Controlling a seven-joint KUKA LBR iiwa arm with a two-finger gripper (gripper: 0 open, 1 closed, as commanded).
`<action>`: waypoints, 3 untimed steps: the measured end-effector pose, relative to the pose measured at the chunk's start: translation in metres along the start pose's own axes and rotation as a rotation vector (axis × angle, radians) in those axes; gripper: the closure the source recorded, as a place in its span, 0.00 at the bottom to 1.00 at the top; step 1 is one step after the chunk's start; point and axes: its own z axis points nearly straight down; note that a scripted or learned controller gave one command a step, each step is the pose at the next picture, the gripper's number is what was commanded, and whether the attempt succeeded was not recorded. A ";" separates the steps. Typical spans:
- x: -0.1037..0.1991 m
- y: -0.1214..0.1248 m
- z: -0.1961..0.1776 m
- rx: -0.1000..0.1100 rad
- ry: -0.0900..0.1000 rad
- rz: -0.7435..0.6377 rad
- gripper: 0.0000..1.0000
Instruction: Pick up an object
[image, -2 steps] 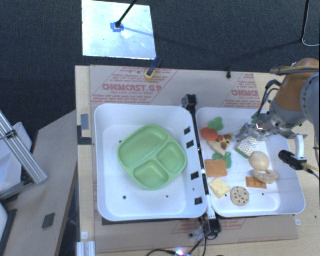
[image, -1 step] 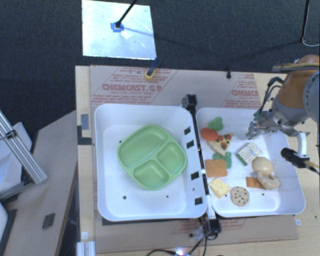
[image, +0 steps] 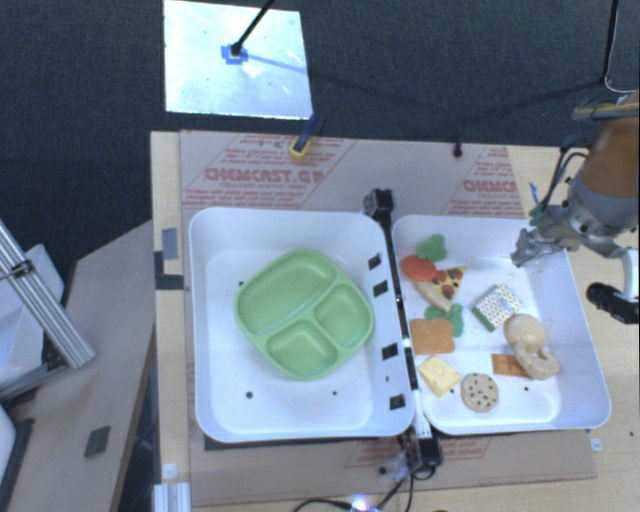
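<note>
I'm taking the green divided plate as my marker, sitting alone in the left bin; just right of it, across the black divider, the right bin is lying with all the toy food. My arm is reaching in far to the plate's right, over that bin's upper right corner, and my gripper is hanging there at the rim with nothing between its fingers, though how far they are spread I cannot tell from up here. Going down in size, the beige mushroom-like piece is lying furthest right of the plate, well below my gripper. The pizza slice is resting closer to the plate, with the red tomato touching its upper left. The orange cracker is sitting below the pizza, the cheese cube below that, and the cookie just right of the cheese. The checkered green block is lying between pizza and mushroom.
</note>
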 end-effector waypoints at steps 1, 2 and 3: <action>0.005 0.008 -0.063 -0.002 0.000 -0.005 1.00; 0.005 0.009 -0.071 0.004 0.002 -0.004 1.00; 0.045 -0.010 -0.069 0.007 0.003 -0.006 1.00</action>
